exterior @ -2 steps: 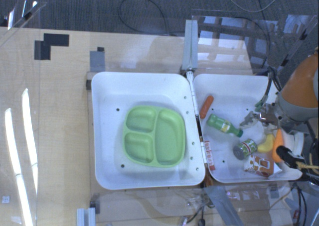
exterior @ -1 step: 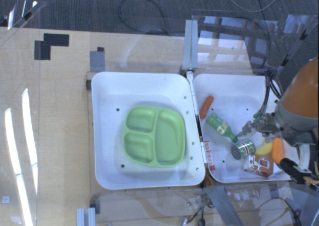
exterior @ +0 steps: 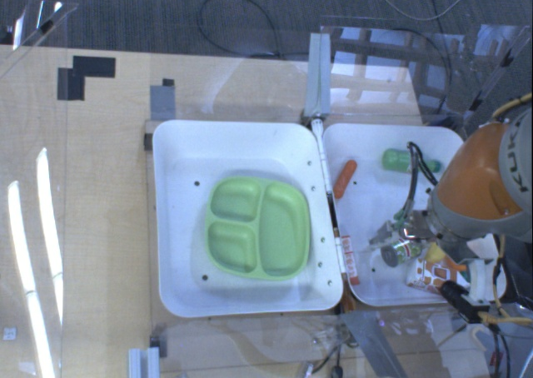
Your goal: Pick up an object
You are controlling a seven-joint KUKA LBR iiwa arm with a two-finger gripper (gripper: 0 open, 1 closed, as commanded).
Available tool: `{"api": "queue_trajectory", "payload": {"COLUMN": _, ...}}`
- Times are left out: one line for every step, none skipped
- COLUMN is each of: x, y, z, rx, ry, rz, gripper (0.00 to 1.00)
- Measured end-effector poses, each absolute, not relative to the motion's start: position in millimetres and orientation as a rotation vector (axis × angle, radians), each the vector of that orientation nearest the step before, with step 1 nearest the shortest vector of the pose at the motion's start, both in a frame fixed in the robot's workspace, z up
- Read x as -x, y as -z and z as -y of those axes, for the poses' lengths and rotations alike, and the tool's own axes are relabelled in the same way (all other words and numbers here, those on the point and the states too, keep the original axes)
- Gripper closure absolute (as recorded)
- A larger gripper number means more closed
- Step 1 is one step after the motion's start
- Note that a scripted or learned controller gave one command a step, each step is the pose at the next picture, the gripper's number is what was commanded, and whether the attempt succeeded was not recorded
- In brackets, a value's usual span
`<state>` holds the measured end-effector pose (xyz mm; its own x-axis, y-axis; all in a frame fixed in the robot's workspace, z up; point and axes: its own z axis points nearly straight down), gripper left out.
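The right bin (exterior: pixel 366 285) holds a small orange carrot-shaped piece (exterior: pixel 345 178) near its left wall and a green cylinder-like object (exterior: pixel 396 159) at the back. My gripper (exterior: pixel 398 239) hangs low over the front half of this bin, below the arm's orange band (exterior: pixel 487 185). A colourful packet (exterior: pixel 435 275) lies just to its right, partly under the wrist. A small dark round piece (exterior: pixel 389 256) sits directly beneath the gripper; I cannot tell if they touch.
The left bin (exterior: pixel 166 201) carries a light green divided plate (exterior: pixel 258 226) in its middle. A black cable (exterior: pixel 420 164) loops from the wrist across the green object. Clear plastic guards (exterior: pixel 400 52) stand behind the right bin.
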<state>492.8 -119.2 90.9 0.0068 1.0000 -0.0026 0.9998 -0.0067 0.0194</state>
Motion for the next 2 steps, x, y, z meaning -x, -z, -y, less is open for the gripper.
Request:
{"api": "queue_trajectory", "payload": {"x": -496.3, "y": -103, "z": 119, "rx": -2.211, "ry": -0.027, "rz": -2.2, "gripper": 1.0}}
{"api": "queue_trajectory", "payload": {"x": -543.9, "y": -185, "z": 35, "rx": -2.496, "ry": -0.007, "rz": -1.902, "gripper": 1.0}}
